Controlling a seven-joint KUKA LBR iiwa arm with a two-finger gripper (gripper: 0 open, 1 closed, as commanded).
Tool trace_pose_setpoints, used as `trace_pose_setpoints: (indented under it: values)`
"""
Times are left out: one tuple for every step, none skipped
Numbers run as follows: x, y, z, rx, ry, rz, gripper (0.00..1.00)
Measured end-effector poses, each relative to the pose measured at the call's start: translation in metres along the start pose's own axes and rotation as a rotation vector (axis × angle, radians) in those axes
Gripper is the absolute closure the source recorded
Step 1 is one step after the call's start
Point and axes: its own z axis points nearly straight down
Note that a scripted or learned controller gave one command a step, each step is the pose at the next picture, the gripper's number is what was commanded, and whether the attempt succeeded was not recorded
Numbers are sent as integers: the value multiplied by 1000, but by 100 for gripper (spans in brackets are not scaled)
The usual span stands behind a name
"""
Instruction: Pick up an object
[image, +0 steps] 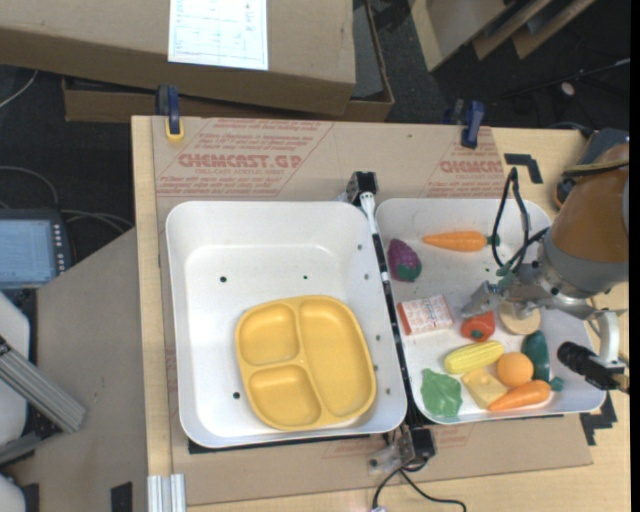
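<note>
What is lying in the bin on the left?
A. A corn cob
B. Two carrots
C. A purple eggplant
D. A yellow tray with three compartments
D: the yellow divided tray lies by itself in the left bin, while the toy foods such as the eggplant and corn sit in the right bin.

toys (480, 350) crowding right bin (445, 212)

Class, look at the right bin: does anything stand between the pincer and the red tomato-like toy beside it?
Nothing visible does. The pincer sits right beside the red toy, with no item between them. The corn and the white-and-red box lie off to the sides.
</note>
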Motion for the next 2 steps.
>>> trace_pose_setpoints:
  values:
    - [40, -15, 25, -19, -8, 3, 0]
    - [39, -13, 13, -25, -9, 4, 100]
